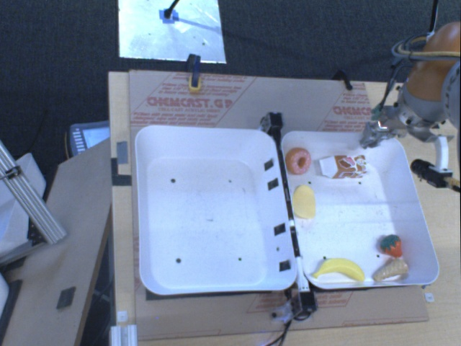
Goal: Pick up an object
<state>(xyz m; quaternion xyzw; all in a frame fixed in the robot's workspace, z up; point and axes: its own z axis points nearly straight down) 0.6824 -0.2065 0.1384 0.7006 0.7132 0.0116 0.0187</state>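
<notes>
Two white bins (209, 139) sit side by side; the right one holds six items: one donut (297, 161), one banana (339, 268), four others. At upper right, the gripper (373, 134) hovers over that bin's rim, its grip state impossible to tell.

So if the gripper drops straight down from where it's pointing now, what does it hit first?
Probably the far right rim of the right white bin, not a toy. The gripper hangs over that corner; the white printed carton lies nearby, though depth is unclear.

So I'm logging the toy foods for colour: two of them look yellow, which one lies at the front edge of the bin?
The banana: curved, lying along the right bin's front wall. The other yellow piece is a smooth oval beside the divider.
</notes>
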